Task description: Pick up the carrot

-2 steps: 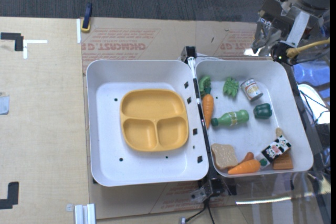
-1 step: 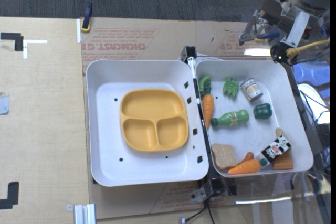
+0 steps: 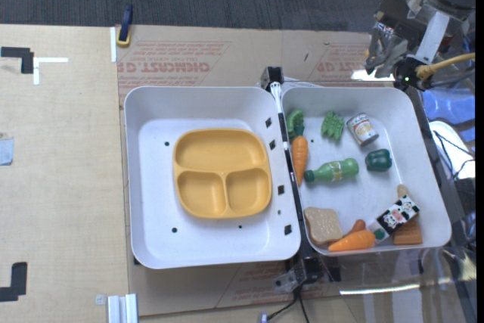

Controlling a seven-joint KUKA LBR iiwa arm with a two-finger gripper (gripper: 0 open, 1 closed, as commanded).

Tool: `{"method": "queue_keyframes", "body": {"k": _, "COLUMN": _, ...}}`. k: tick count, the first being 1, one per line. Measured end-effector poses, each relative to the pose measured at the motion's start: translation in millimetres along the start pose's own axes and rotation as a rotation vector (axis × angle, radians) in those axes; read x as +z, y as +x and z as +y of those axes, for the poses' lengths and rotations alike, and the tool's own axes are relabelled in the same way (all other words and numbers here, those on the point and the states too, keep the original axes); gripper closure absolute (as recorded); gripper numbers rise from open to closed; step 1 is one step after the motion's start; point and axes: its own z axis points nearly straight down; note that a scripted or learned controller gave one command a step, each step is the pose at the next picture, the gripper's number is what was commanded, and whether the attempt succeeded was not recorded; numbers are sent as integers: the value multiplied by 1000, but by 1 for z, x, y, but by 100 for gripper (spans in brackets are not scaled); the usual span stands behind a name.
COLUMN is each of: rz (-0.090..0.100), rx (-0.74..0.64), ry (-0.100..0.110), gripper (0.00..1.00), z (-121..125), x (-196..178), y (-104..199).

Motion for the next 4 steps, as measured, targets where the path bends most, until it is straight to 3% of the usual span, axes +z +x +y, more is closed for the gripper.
{"method": "queue_keyframes", "body": {"k": 1, "rz": 0, "rx": 1, "ry": 1, "gripper": 0, "z": 0, "x": 0, "y": 0}}
{"method": "queue_keyframes", "body": {"k": 2, "rz": -5, "rx": -5, "ry": 1, "gripper": 100, "z": 1, "x": -7, "y": 0}}
{"method": "queue_keyframes", "body": {"k": 3, "rz": -5, "rx": -5, "ry": 2, "gripper": 0, "z": 1, "x": -7, "y": 0}}
{"method": "queue_keyframes", "body": {"k": 4, "rz": -10, "rx": -11, "ry": 3, "gripper": 100, "z": 2, "x": -14, "y": 1}}
